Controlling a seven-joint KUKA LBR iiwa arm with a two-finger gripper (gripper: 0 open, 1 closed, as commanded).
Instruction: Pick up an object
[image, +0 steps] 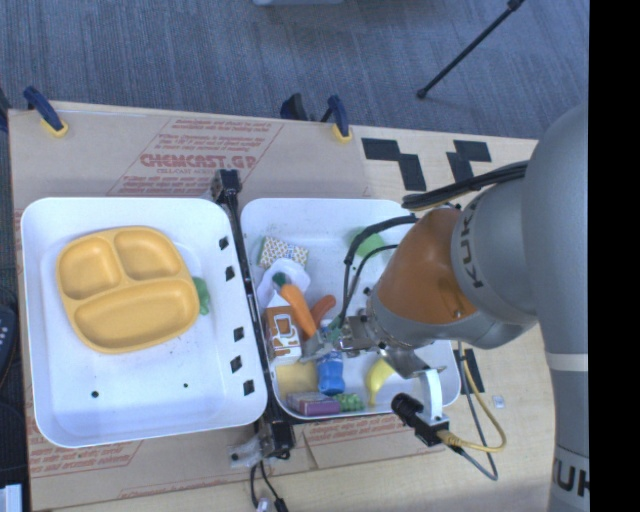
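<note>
Claw: the claw (335, 345) is low in the right bin (330, 215), among the toys; whether it is apart, together or clamped on something, I cannot tell, since the wrist covers it.
Likely reason: it seems lowered over the crowded near corner to try for a piece there.
Things to pick: a blue block (331, 377) sits just beside the claw, an orange carrot (298, 305) lies up-left of it, and a yellow piece (379, 377) peeks out under the arm.
Arm: the grey arm (520, 270) with its orange band hides much of the bin's right half.
Left bin: a yellow divided plate (125, 290) lies there, well apart.
Hard to tell: small items along the bin's near edge blur together.
</note>
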